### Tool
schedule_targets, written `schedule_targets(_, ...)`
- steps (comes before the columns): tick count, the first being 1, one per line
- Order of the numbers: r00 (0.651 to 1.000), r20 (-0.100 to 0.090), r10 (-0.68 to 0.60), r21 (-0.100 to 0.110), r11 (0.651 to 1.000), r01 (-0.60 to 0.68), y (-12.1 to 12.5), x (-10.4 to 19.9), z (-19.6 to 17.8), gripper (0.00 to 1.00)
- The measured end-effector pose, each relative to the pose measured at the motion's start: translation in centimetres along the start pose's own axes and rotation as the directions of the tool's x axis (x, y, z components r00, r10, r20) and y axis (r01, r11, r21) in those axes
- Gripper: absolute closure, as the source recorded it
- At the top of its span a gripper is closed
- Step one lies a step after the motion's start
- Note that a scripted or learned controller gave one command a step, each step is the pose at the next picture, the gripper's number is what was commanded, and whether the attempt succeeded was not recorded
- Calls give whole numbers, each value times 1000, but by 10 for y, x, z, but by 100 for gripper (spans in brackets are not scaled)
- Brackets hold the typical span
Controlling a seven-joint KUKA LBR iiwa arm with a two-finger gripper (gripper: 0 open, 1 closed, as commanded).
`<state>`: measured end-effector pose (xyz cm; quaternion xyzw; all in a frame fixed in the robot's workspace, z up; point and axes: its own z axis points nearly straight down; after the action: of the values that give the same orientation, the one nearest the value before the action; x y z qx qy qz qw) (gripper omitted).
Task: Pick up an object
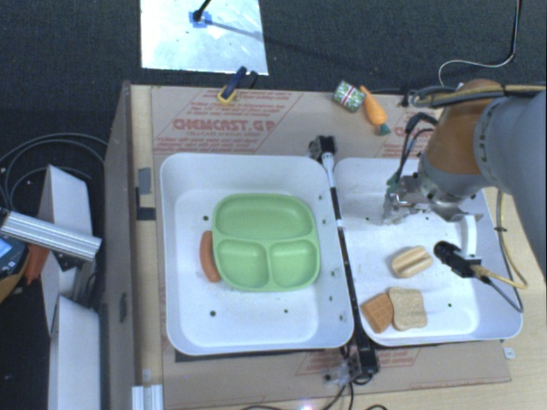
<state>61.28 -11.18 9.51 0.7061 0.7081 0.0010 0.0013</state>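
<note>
Right bin [491, 310]: three bread pieces; left: one plate [265, 242], one sausage [207, 256].

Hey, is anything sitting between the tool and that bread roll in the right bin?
Nothing visible does. The tool is over bare floor of the right bin, and the bread roll lies below it in the view, with open white floor between. The toast slices lie beyond the roll.

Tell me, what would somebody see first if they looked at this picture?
Most likely the bright green plate with three sections, in the middle of the left white bin, with a small hot dog lying at its left edge. Next, the big grey and orange robot arm reaching in from the right, its gripper low over the right bin, where a bread roll and toast pieces lie.
</note>
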Motion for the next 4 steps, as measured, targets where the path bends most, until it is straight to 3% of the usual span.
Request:
schedule_targets(1, 1000, 0, 0, 0, 1000, 0, 0, 0, 0, 0)
schedule_targets(2, 1000, 1, -1, -1, 1000, 1, 57, -23, -19, 0)
schedule_targets(3, 1000, 1, 2, 0, 1000, -2, 17, -50, -35, 0)
schedule_targets(4, 1000, -1, 2, 3, 1000, -2, -26, -35, 0, 0)
